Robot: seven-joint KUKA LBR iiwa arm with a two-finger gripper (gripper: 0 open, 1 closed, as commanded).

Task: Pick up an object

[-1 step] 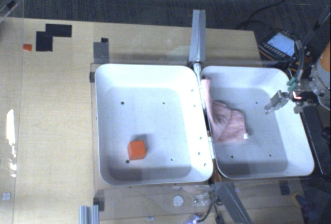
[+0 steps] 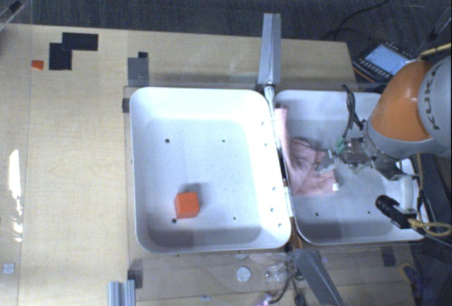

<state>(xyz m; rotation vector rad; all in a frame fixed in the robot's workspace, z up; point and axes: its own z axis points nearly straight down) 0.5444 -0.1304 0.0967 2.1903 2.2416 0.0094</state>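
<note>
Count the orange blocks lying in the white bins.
1. A single orange block lies in the left bin, near its front left corner. The right bin holds a pink cloth beside the gripper; the cloth or arm may hide something.

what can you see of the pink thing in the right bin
The pink thing looks like a soft, crumpled cloth or bag, pale pink with darker folds and thin dark lines across its top. It lies flat in the right bin, against the left wall beside the divider, with a narrow strip running up along that wall. The gripper sits at its right edge; whether it grips the cloth is unclear.
</note>
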